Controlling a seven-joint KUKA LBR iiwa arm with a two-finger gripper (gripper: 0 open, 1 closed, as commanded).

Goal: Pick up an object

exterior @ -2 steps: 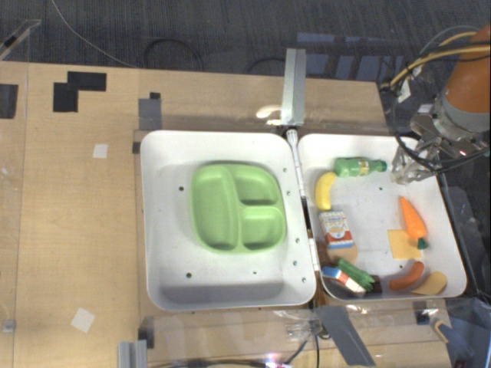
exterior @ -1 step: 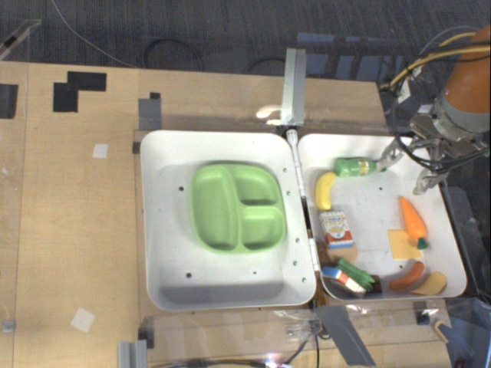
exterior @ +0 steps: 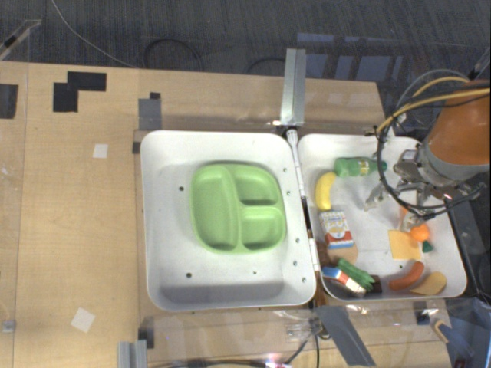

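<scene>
**Arm over the right bin, toys scattered beneath**

The grey arm with its orange band reaches over the right shallow white bin [exterior: 458,276], and its two-finger gripper [exterior: 404,173] hangs above the bin's upper right part; whether it is open or closed cannot be told. Beside it lie a green plastic bottle [exterior: 354,166] and a yellow toy banana [exterior: 325,190]. A small red-and-white carton [exterior: 337,229] sits mid-bin, a yellow cheese wedge [exterior: 402,244] further right. The left white bin [exterior: 157,205] holds a green divided plate [exterior: 235,206].
</scene>
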